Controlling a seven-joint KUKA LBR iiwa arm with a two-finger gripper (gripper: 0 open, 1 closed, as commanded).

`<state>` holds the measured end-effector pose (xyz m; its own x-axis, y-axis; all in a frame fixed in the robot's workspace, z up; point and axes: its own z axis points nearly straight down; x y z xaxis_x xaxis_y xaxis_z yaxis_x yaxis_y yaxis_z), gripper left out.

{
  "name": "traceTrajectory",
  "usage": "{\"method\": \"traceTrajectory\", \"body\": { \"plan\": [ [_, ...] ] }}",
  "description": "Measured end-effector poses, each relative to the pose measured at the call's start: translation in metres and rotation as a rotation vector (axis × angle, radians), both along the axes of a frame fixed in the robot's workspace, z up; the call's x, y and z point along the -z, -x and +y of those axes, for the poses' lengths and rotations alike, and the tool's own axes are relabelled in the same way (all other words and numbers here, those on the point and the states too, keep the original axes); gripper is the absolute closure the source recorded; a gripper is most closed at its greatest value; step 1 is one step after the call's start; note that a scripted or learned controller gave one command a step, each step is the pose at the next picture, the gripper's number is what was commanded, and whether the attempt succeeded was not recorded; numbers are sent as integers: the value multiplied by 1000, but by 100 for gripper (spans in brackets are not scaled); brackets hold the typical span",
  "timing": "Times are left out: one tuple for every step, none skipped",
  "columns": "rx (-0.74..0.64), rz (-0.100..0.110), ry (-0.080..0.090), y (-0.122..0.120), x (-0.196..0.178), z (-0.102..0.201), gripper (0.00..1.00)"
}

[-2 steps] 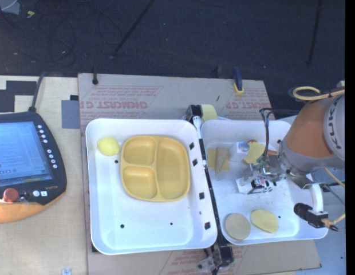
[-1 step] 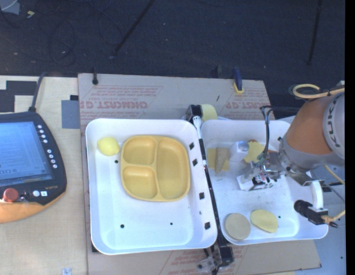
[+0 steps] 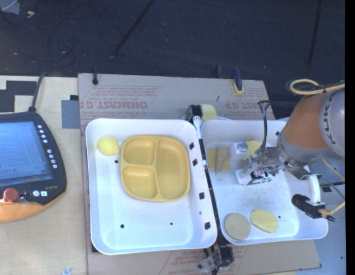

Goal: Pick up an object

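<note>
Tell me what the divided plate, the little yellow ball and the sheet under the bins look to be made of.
Divided plate: likely moulded plastic, uniform pale yellow with a soft sheen and rounded compartments. Yellow ball: smooth, possibly plastic or foam; too small to tell. Sheet under the bins: corrugated cardboard, matte brown with red printed lettering.

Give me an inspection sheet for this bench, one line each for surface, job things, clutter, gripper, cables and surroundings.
Surface: cardboard sheet under two shallow white bins, left bin and right bin.
Job things: yellow three-compartment plastic plate and small yellow ball in left bin; tan round disc, yellow oval piece and pale sponge-like block in right bin.
Clutter: nothing seen.
Gripper: gripper low over right bin.
Cables: yellow looped cable by the arm.
Surroundings: control pendant with screen at left.
</note>
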<state>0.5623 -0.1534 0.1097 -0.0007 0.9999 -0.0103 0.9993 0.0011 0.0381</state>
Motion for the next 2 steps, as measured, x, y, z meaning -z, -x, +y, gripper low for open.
{"method": "traceTrajectory", "body": {
  "plan": [
    [-2,-3,-1,-19,1,0,0],
    [-1,-3,0,-28,1,-1,0]
  ]
}}
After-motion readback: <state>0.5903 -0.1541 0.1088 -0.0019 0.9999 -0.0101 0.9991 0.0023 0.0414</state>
